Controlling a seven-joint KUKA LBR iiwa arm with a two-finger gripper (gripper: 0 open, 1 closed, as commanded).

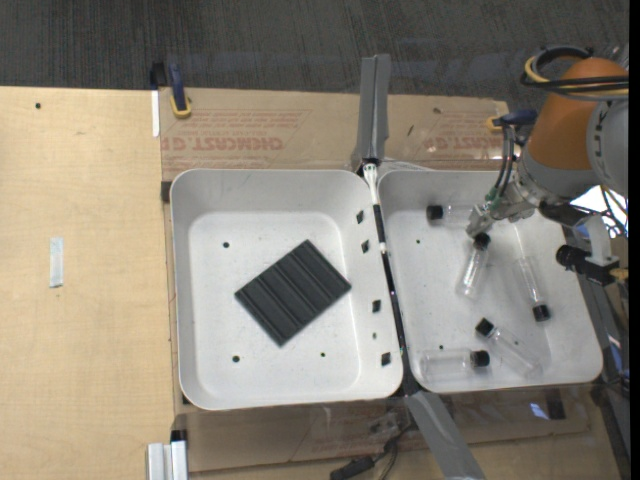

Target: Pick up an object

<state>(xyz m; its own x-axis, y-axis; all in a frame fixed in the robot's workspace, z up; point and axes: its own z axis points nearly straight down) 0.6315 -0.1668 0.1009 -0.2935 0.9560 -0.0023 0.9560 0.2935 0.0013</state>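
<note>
The right bin (575,368) holds several clear plastic tubes with black caps. One tube (471,268) lies near the bin's middle with its black cap (481,239) pointing to the far side. My gripper (489,215) hangs just above that capped end, in the far part of the right bin. Another tube (529,284) lies to the right of it, and a third (447,211) rests near the far wall. Two more tubes (452,362) lie near the front wall. The left bin (185,268) contains a dark ribbed rectangular pad (293,291), turned at a slant.
The grey arm with its orange band (570,118) comes in over the right bin's far right corner. A divider with black clips (380,258) separates the bins. Cardboard (260,138) lies behind them, and a wooden benchtop (80,268) extends to the left.
</note>
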